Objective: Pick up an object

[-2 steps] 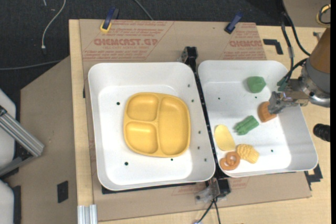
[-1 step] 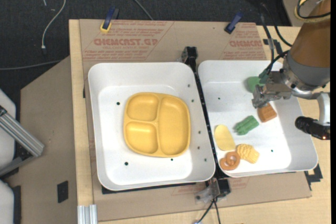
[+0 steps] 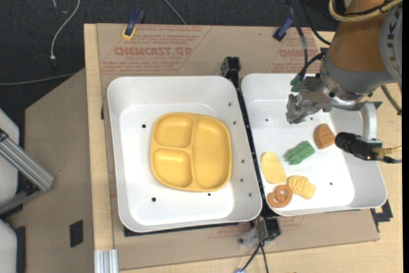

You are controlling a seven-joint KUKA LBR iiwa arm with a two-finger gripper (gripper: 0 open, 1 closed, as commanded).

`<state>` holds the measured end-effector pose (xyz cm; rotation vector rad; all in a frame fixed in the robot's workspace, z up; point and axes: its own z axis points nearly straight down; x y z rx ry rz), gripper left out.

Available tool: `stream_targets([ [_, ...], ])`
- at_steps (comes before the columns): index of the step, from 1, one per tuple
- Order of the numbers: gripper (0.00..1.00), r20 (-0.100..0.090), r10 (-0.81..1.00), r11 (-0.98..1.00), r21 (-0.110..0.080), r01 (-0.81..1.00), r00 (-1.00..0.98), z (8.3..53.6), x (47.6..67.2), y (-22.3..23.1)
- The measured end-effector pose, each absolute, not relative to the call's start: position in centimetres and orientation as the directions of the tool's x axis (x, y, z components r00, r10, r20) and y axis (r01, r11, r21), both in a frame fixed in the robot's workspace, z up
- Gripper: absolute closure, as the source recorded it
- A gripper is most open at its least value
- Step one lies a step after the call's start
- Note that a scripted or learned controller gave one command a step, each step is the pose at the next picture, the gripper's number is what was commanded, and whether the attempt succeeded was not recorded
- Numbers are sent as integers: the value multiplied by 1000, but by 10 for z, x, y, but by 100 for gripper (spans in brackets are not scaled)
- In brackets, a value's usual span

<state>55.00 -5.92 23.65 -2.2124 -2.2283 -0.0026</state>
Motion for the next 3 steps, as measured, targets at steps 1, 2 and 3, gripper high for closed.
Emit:
stream_targets([
  [1,100,2,1000,7,0,1000,-7,243,569,-6],
  [2,100,2,1000,6,0,1000,-6,243,587,36],
  [3,100,2,1000,6,0,1000,-6,242,610,85],
])
